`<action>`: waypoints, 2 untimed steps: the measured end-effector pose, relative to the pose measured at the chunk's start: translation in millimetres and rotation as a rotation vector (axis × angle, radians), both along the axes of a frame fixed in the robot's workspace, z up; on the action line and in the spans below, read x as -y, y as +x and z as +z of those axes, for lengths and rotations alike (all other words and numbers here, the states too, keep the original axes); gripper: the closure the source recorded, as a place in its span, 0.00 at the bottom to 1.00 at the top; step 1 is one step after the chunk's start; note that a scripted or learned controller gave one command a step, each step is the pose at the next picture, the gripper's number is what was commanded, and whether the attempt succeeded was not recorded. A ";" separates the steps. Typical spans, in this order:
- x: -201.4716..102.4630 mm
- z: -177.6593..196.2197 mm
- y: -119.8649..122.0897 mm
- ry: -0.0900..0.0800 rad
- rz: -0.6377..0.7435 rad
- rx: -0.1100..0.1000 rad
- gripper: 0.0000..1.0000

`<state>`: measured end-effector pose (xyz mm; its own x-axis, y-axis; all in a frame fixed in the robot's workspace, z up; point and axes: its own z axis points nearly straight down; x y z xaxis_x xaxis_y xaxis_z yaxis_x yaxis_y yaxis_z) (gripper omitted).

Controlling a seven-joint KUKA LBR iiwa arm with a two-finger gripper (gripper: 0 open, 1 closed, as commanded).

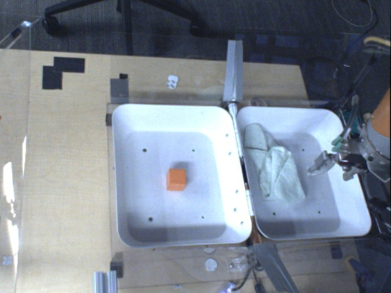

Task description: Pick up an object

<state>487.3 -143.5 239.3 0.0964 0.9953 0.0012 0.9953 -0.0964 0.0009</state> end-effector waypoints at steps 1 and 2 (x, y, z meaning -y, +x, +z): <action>38.1 5.6 0.5 -0.002 0.040 0.003 0.00; 49.8 -144.0 61.4 -0.001 -0.119 0.005 0.00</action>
<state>548.7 -193.4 95.3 0.2142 0.9768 0.0008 0.9768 -0.2142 0.0056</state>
